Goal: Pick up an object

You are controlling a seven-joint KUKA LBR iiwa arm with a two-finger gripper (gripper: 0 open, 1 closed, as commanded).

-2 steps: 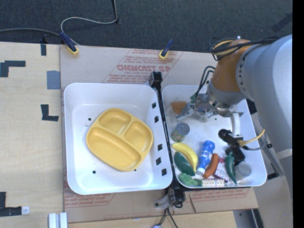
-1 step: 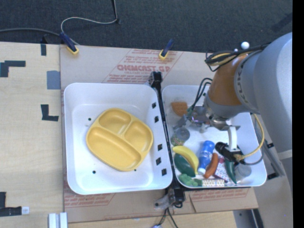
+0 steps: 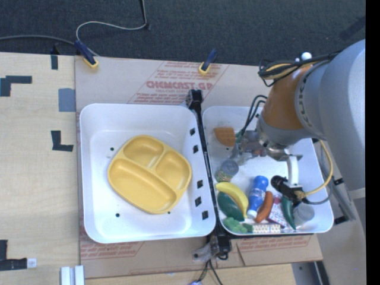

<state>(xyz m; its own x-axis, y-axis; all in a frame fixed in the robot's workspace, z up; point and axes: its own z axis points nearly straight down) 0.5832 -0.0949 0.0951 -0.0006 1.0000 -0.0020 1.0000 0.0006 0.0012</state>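
Note:
My gripper point(image 3: 241, 149) reaches down into the upper part of the right bin point(image 3: 320, 221), below the arm's orange band. Just up and left of it lies a brown-orange piece point(image 3: 224, 135). Just below it sits a grey round object point(image 3: 226, 170), close to the gripper's tip. Toward the bin's front lie a yellow banana point(image 3: 233, 195), a blue bottle point(image 3: 257, 193), a red-orange sausage point(image 3: 265, 206) and a dark green item point(image 3: 228, 209). I see nothing held.
The left bin point(image 3: 95, 218) holds a yellow divided plate point(image 3: 149, 173). A black divider point(image 3: 202, 159) runs between the bins. A green pepper shape point(image 3: 288, 210), a grey disc point(image 3: 303, 213) and a flat printed packet point(image 3: 267, 227) crowd the right bin's front right corner.

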